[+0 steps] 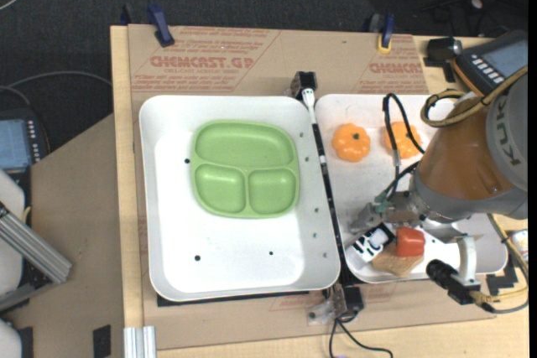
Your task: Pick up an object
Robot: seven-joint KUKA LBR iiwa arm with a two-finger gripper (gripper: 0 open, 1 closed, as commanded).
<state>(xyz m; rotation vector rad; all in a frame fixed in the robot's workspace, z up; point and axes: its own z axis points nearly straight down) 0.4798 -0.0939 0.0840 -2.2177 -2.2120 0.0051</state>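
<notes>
Sits low in the right shallow white bin [369,106], under the grey two-finger gripper [388,224]: a small red block [410,242] atop a tan, rounded lump [398,263]. Long axis unclear. Cannot tell the gripper's state.

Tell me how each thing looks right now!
Green plate: lying flat in the left bin, nothing in its three sections.
Small pumpkin: sitting upright in the right bin, untouched.
Red block: resting on a tan thing, under the arm.
</notes>
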